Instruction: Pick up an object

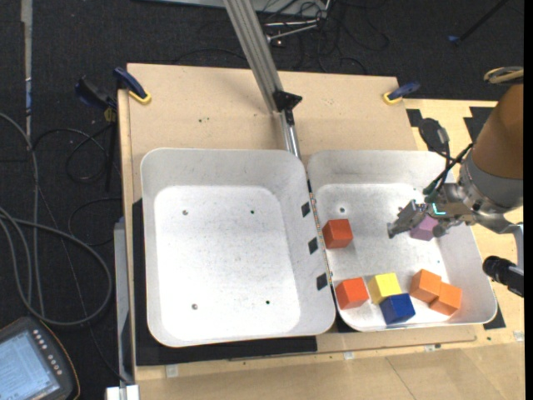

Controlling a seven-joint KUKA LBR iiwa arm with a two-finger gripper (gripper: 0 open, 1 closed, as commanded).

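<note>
Purple is what's catching my eye, a small purple block (pixel 425 228) sitting in the right bin (pixel 366 169), right up against the gripper (pixel 408 221). The arm (pixel 500 161) is reaching in from the right, so I'm guessing it's working the approach or grasp step on that block. Honestly I'm not able to tell whether the pincer is spread or pinching anything; the dark fingers are blurring into the block from this angle, and I'm not seeing the block clearly sitting between them. So I'm not calling it a hold.

Next move, as I'm reading it: it's needing the fingers to straddle the block squarely, close, then lift straight up clear of the bin wall.

Everything else is looking like hard, matte cubes with crisp edges: an orange block (pixel 337 233) sitting alone near the divider, then along the near edge a red-orange block (pixel 352 292), a yellow block (pixel 385 286) touching a blue block (pixel 397 308), and two orange blocks (pixel 437 290) bunched at the corner. Both bins are looking like smooth white plastic with rounded corners and dark speckles; the left bin (pixel 166 248) is sitting just beside the right one on a tan board (pixel 208 98).
</note>
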